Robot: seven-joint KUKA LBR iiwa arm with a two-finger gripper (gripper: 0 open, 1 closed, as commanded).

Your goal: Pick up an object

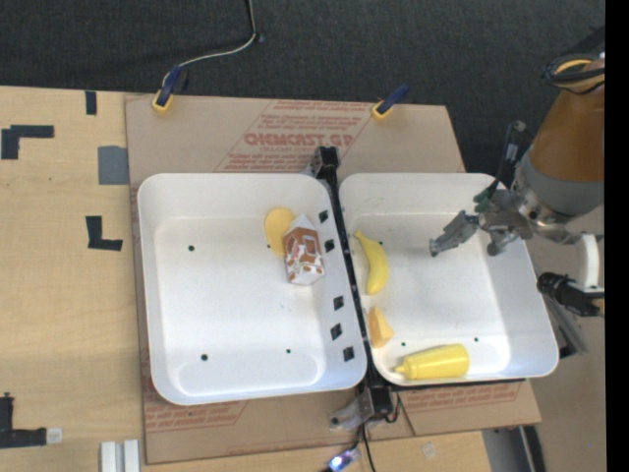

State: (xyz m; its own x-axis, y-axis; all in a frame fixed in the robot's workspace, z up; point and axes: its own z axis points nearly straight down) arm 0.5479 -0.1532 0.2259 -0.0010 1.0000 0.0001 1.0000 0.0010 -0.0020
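Note:
My gripper (465,246) hangs over the right part of the right bin (511,303), open, with nothing between its fingers. A banana (373,263) lies by that bin's left wall, well to the left of the gripper. A yellow mustard bottle (434,362) lies on its side at the bin's front edge, with a small yellow-orange piece (378,327) just to its upper left. In the left bin (187,293), a red-and-white packet (305,255) sits near the divider, touching a round yellow object (278,224).
Both bins stand on a cardboard sheet (285,136) held by clips at its back corners. The arm's orange band (575,131) rises at the right edge. A black clip strip (337,264) runs between the bins. A cable (236,37) trails over the dark back area.

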